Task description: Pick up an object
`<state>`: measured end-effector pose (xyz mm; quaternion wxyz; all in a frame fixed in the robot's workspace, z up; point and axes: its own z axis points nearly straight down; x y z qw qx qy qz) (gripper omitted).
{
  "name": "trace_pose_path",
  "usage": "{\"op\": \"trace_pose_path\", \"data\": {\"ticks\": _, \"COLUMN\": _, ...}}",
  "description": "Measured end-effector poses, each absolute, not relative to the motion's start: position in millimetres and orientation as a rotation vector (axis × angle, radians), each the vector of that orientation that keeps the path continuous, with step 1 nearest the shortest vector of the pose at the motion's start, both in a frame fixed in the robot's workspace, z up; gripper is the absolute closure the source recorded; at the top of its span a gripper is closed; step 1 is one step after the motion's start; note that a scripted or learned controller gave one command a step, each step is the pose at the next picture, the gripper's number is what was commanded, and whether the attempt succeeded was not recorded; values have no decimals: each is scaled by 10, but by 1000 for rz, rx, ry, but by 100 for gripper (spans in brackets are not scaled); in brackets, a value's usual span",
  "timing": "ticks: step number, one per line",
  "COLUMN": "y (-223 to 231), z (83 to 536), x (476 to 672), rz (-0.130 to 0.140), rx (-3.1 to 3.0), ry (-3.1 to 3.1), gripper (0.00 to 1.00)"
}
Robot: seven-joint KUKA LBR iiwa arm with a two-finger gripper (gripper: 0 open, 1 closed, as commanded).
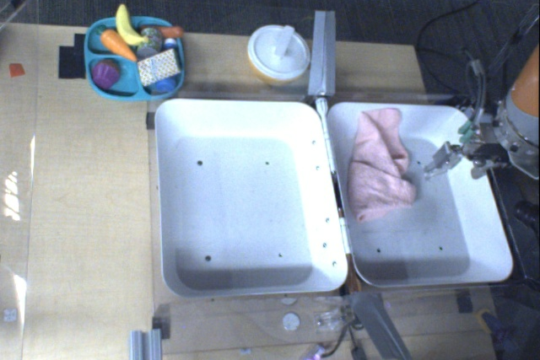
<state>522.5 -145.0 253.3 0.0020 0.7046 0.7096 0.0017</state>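
A crumpled pink cloth (380, 167) lies in the left half of the right bin (477, 257), against its left wall. My gripper (458, 163) hangs over the right side of that bin, a short way right of the cloth and apart from it. Its fingers are spread open, one silver fingertip (436, 161) pointing toward the cloth, and nothing is between them. The grey arm with its orange band (525, 93) comes in from the right edge.
The left bin (240, 198) sits beside the right one, with a metal divider post (321, 55) behind their shared edge. A white lidded cup (278, 52) and a blue tray of toy food (135, 56) stand on the bench behind the bins.
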Motion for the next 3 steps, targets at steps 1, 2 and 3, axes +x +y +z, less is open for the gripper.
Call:
{"op": "trace_pose_path", "data": {"ticks": 1, "y": -1257, "z": 991, "x": 5560, "rz": 15, "rx": 2177, "ry": 2248, "gripper": 0}}
{"op": "trace_pose_path", "data": {"ticks": 2, "y": -1254, "z": 935, "x": 5691, "rz": 17, "rx": 2085, "ry": 2330, "gripper": 0}}
{"op": "trace_pose_path", "data": {"ticks": 3, "y": -1231, "z": 1063, "x": 5726, "rz": 27, "rx": 2077, "ry": 2328, "gripper": 100}}
